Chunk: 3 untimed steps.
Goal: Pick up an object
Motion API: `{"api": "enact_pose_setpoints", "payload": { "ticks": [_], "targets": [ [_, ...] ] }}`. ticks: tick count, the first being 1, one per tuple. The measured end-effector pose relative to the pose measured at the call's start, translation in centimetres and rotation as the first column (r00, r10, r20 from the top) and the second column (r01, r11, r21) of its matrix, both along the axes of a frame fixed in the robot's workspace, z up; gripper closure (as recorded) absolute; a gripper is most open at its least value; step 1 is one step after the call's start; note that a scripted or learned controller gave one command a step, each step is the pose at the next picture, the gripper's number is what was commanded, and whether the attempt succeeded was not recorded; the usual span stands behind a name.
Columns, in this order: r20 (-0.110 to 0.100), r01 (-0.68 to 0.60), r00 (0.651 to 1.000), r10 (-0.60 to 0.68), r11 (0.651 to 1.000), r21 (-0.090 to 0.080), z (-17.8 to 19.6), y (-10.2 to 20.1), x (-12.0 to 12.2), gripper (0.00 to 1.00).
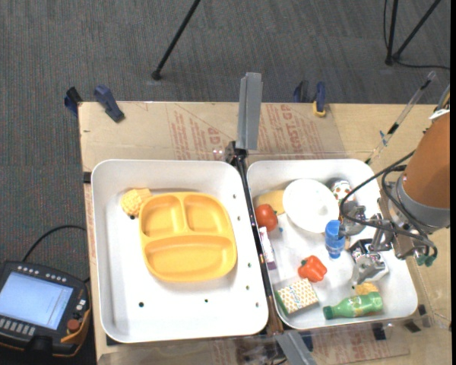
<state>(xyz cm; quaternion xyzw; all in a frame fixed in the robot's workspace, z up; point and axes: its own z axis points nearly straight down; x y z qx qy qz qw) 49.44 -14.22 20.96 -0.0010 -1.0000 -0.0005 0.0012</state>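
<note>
The end effector is seen low in the right bin, just above a small yellow object and a green bottle; its opening cannot be told. A blue-capped bottle and a red pepper lie nearby.

The divided tray lies in the left bin, the bottle in the right bin.
</note>
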Motion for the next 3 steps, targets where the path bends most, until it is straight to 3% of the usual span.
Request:
{"api": "enact_pose_setpoints", "payload": {
  "ticks": [1, 2, 3],
  "targets": [
    [0.001, -0.275, 0.961, 0.275, 0.961, 0.002, -12.37, 4.97, -1.88, 0.00],
    [0.002, -0.280, 0.960, 0.280, 0.960, -0.001, -11.38, 5.05, -1.76, 1.00],
    [0.002, -0.282, 0.960, 0.282, 0.960, 0.001, -11.43, 5.17, -1.77, 0.00]
  ]
}}
